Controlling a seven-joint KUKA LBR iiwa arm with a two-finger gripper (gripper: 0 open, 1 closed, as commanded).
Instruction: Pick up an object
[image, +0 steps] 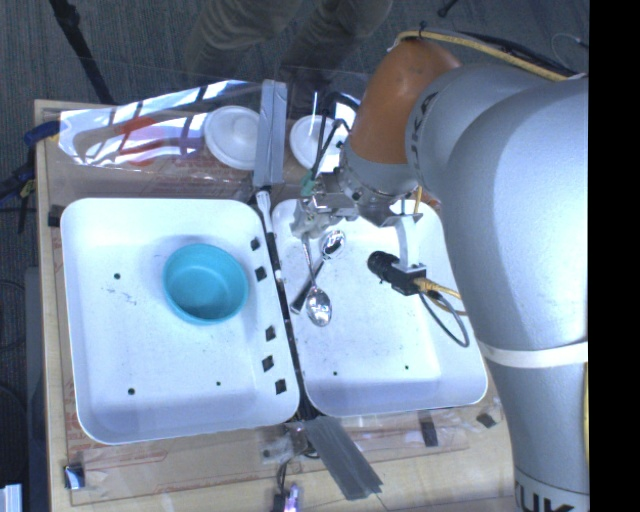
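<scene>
Two metal spoons lie crossed in the right bin (400, 385). One spoon (318, 307) has its bowl toward the bin's middle left. The other spoon (332, 243) has its bowl just under my gripper (316, 215) and its handle runs down-left toward the bin wall. My gripper hangs low over the far left corner of the right bin, right above the upper spoon; whether it touches the spoon I cannot tell. A blue bowl (206, 283) sits upright in the middle of the left bin (110, 390).
The arm covers the right side of the right bin. Two white round lids (233, 135) (312, 140) and a crumpled clear plastic sheet (130, 130) lie behind the bins. Black clips (270, 335) line the wall between the bins.
</scene>
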